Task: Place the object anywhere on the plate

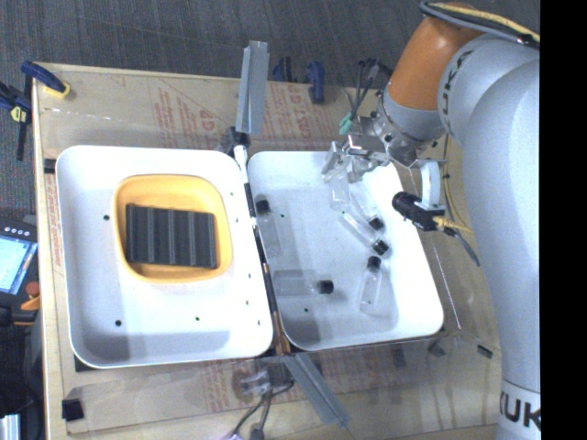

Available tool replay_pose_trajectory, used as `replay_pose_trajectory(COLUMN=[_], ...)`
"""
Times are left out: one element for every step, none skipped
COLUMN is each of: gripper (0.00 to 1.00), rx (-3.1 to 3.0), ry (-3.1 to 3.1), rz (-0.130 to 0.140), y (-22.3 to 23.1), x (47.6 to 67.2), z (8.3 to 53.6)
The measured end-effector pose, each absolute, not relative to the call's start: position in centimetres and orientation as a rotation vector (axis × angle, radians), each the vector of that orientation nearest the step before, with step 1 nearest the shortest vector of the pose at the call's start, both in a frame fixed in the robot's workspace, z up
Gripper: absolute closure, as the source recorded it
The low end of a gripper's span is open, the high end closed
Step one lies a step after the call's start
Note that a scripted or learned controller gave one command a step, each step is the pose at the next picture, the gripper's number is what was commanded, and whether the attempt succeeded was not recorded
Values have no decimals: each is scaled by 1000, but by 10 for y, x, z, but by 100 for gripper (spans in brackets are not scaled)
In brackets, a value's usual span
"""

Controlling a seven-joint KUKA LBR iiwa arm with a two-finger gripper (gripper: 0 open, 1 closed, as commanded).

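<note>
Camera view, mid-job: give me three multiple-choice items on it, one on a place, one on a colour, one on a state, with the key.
1. Where does the plate lie?
A. in the left bin
B. in the right bin
C. on the bare bench

2. What colour is the plate's rim?
A. blue
B. yellow-orange
C. green

3. Where is the end effector?
A. over the plate
B. over the bench in front of both bins
C. at the far edge of the right bin

Key:
1 A: the plate sits inside the left bin.
2 B: its rim is yellow-orange around a dark ribbed centre.
3 C: the end effector is at the far edge of the right bin, apart from the plate; clear objects with dark caps lie in that bin.
</note>
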State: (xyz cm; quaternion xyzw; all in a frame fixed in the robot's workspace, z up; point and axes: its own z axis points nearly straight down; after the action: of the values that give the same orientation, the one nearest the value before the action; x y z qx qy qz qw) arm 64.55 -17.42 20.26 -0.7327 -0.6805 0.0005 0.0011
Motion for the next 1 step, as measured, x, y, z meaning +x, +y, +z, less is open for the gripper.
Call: replay_pose_trajectory(gripper=[100], rx=[-2047], ry=[-2377], rz=[4], y=[-98], x=[638], z=[224])
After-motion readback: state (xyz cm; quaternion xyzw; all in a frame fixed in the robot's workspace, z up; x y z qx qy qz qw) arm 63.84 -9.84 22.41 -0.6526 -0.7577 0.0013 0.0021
